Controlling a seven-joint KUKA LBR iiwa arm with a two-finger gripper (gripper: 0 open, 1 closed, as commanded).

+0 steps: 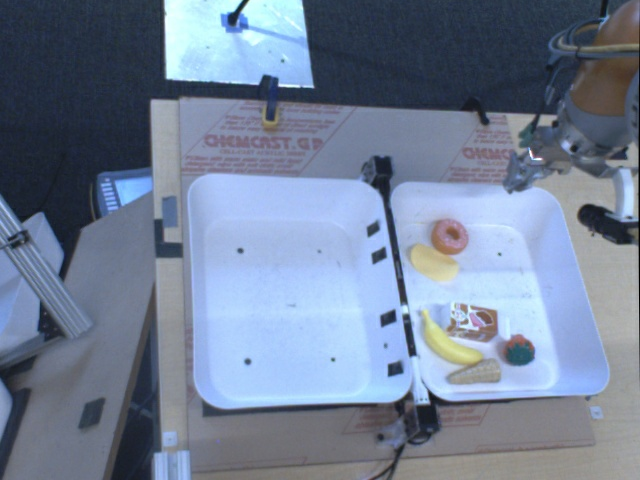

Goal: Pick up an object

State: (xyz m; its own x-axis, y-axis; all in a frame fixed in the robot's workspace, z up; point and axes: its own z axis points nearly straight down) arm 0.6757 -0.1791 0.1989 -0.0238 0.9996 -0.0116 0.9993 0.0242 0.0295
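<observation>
The right bin (560, 268) holds several toy foods: a glazed doughnut (450, 235), a pale yellow piece (434, 263), a banana (446, 341), a small red-and-white carton (473, 322), a tan wedge (476, 372) and a red-and-green strawberry-like piece (518, 349). My gripper (521, 173) hangs above the far right corner of that bin, clear of all the objects. Nothing shows between its fingers, and its tip is too small to read.
The left bin (210, 268) sits beside the right one, joined by a black-clipped divider (392, 268). Both rest on a cardboard sheet (330, 133) on the bench. A yellow clamp (270, 116) stands at the far edge. Grey equipment sits at the left.
</observation>
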